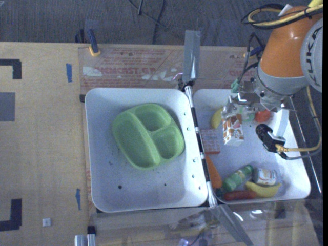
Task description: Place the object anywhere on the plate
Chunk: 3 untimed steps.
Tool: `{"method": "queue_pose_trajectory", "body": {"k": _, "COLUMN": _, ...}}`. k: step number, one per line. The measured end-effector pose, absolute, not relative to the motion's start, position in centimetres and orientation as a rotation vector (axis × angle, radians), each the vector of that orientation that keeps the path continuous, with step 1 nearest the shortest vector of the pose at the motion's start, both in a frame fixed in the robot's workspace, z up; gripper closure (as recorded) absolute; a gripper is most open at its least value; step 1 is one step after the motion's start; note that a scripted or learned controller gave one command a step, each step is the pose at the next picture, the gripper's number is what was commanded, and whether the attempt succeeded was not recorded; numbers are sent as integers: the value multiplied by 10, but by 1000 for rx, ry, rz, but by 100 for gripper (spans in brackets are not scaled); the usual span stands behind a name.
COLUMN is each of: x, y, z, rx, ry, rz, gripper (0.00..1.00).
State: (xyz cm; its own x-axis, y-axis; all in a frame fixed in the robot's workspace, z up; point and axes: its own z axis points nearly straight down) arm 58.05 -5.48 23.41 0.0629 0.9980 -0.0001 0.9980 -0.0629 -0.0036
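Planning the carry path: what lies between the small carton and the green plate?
In the camera view, the bins' adjoining rims lie between the carton and plate.

We see the plate (148,136) lying in the left bin (102,188). In the right bin (297,186), a carton (233,129) stands near the back, under the gripper (241,104), while a bottle (237,178) and banana (264,188) lie at the front.

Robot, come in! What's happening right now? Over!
Gripper over the right bin, juice carton right below it. Green plate waiting in the left bin. Bin walls lie between. Over.
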Motion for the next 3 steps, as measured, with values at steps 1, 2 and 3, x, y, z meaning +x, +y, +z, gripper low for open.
{"method": "queue_pose_trajectory", "body": {"k": 1, "x": 563, "y": 21, "z": 238, "rx": -2256, "ry": -2179, "rz": 9, "gripper": 100}}
{"method": "queue_pose_trajectory", "body": {"k": 2, "x": 590, "y": 42, "z": 219, "rx": -2426, "ry": -1995, "rz": 6, "gripper": 100}}
{"method": "queue_pose_trajectory", "body": {"k": 3, "x": 590, "y": 43, "z": 219, "rx": -2426, "ry": -1995, "rz": 5, "gripper": 0}}
